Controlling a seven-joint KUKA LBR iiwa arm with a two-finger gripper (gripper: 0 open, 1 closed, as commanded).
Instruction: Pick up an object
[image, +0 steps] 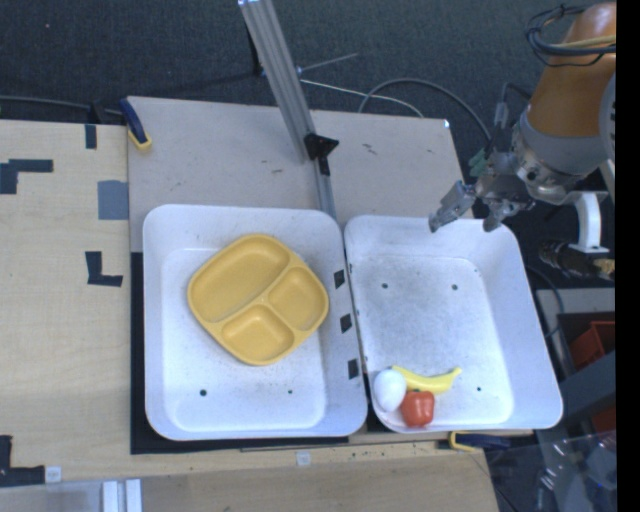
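Over the far right corner of the right bin (520, 290) hangs the tool (468, 212), up high, above the rim and carrying nothing that can be seen between its prongs. Its fingers look spread a little, one dark prong reaching left and the other by the wrist, so call it open, though the angle makes that a loose read.

Down at the near left corner of that bin sits the cluster of pickable things: a white egg-shaped ball (389, 389), a yellow banana (432, 379) lying across behind it, and a red tomato-like piece (419, 407) tucked just in front, all three touching or nearly so. They lie well apart from the tool, the whole bin floor between them.

In the left bin (160, 300) a yellow divided plate (258, 298) lies flat, untouched.

So the score: nothing lifted yet. By my judgement the job is at its start, with the approach, descent, closing and lift all left to do.
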